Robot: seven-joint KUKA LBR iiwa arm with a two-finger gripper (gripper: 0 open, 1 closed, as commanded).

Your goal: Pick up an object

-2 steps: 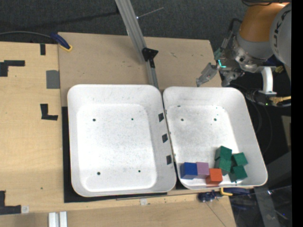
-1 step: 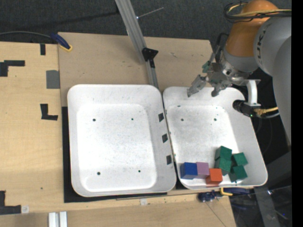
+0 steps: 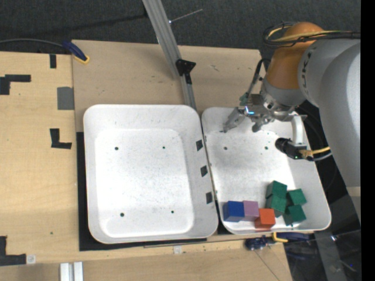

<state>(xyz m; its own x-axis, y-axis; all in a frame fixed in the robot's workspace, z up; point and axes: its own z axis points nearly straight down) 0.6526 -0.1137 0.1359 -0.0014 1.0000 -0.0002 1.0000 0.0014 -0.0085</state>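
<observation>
Blocks (image 3: 270, 206) in right bin's (image 3: 234, 157) near corner, claw (image 3: 240, 123) spread apart, unladen, over its far end.

The left bin (image 3: 143, 171) has a bare floor, open to reach from above. In the right bin (image 3: 263, 168) the middle floor lies free, while the blocks crowd its near end: a blue block (image 3: 234, 210), a purple block (image 3: 251, 209) and an orange block (image 3: 266, 217) touching in a row, with green blocks (image 3: 286, 201) piled just beside them against the rim. The hand (image 3: 241, 122) hangs over the far end (fingers spread apart). A slanting metal pole (image 3: 167, 37) crosses the table (image 3: 35, 174) behind the bins
</observation>
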